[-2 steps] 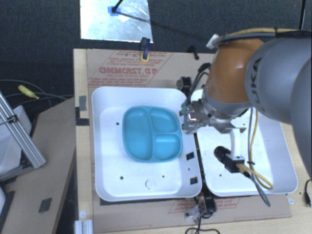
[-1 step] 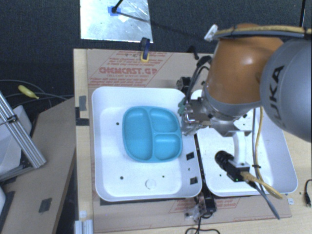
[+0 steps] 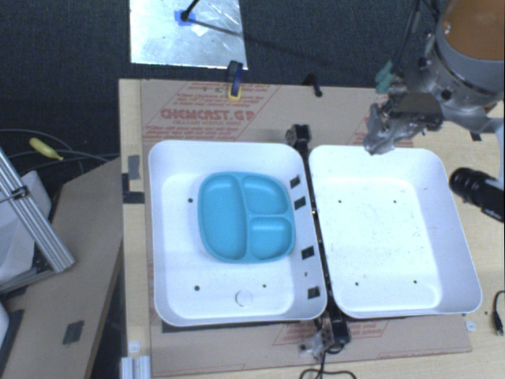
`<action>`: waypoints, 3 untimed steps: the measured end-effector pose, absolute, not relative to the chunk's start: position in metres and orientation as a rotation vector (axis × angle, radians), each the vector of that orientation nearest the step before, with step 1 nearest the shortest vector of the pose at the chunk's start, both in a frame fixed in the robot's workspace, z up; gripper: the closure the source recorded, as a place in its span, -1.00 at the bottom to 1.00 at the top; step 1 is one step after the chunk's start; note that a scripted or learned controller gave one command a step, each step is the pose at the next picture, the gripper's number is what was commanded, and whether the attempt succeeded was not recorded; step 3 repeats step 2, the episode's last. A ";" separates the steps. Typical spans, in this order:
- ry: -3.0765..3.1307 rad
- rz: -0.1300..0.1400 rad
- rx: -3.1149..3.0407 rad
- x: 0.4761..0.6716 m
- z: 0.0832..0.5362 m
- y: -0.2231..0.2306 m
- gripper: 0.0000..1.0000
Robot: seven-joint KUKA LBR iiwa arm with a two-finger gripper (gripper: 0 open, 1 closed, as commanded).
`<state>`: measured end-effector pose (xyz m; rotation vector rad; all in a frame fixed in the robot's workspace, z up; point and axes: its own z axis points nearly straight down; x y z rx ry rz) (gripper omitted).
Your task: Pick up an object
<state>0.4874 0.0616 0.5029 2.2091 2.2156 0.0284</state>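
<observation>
Within the left bin (image 3: 170, 212) a blue divided plate (image 3: 245, 216) lies flat, long axis left-right; end effector (image 3: 382, 142) grip unclear.

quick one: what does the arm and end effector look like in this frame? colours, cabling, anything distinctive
The arm is a bulky rounded body in light grey metal with a broad orange band above the wrist. Dark cables run down its side, past a small teal fitting. The gripper is a compact grey metallic assembly, blocky, with short fingers at its tip. No readable markings or labels at this resolution.

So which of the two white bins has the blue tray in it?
The left bin, farther from the claw; it holds the blue divided tray.
</observation>
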 end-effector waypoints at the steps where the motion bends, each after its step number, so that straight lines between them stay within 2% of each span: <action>1: 2.223 -0.003 2.222 0.487 0.431 0.068 1.00; 3: 2.223 0.004 2.217 0.487 0.440 0.065 1.00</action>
